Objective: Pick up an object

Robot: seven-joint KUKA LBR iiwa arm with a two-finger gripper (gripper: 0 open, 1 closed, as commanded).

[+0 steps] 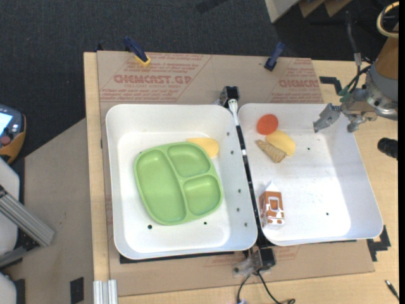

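The right bin (pixel 342 189) holds a red-orange ball (pixel 267 123) near its far left corner. Just below the ball lie a yellow piece (pixel 284 143) and a tan wedge (pixel 271 150), touching each other. A small orange and white carton (pixel 273 208) rests by the bin's left wall, nearer the front. My gripper (pixel 338 120) hangs over the far right part of this bin, to the right of the ball. It is open, its two fingers spread with nothing between them.
The left bin (pixel 120 170) contains a green divided plate (pixel 179 182) and a pale yellow piece (pixel 204 146) at the plate's far edge. A black ridge (pixel 242 163) separates the bins. Two clamps (pixel 138 52) hold the cardboard at the back.
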